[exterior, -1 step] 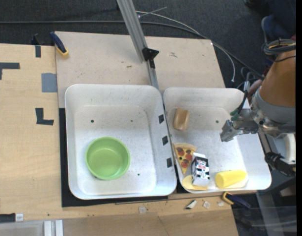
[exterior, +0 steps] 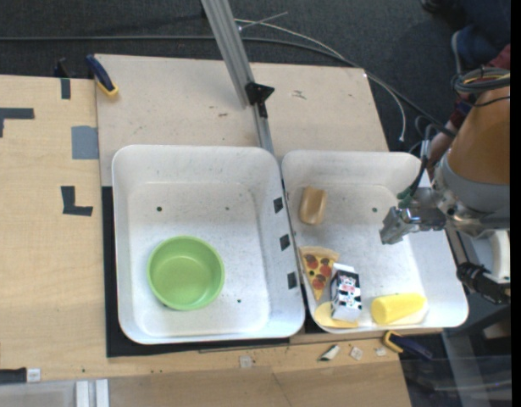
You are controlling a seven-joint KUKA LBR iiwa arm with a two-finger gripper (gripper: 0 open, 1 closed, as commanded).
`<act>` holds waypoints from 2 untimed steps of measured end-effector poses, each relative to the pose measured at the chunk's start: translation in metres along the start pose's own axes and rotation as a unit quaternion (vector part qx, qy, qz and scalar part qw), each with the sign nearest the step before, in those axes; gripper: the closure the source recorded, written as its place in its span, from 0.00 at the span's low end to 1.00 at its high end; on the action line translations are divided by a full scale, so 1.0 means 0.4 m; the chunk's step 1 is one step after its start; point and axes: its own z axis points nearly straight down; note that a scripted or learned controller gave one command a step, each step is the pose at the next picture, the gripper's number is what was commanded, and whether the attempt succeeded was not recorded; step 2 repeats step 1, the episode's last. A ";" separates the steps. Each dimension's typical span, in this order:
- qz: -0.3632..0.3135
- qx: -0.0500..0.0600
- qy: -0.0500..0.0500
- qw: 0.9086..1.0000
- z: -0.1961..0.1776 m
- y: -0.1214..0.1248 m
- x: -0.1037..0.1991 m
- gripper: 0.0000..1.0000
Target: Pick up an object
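Observation:
The right bin point(exterior: 362, 170) holds a tan bread-like piece point(exterior: 312, 204) near its left wall, a pizza slice point(exterior: 318, 269), a small black and white carton point(exterior: 346, 291) lying over a pale yellow flat piece point(exterior: 328, 315), and a yellow cylinder point(exterior: 398, 308) at the front right. My gripper point(exterior: 396, 227) hangs over the right side of this bin, above bare floor, right of the pizza slice and behind the yellow cylinder. Nothing shows between its fingers. A green bowl point(exterior: 186, 271) sits in the left bin point(exterior: 192, 164).
A slanted metal bar point(exterior: 235, 49) with a black clamp runs down from the top to the gap between the bins. A blue and yellow tool point(exterior: 102, 75) lies at the back left of the bench. Cables trail at the back right.

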 end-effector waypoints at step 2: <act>0.000 0.003 0.000 1.000 0.116 -0.007 0.012 0.00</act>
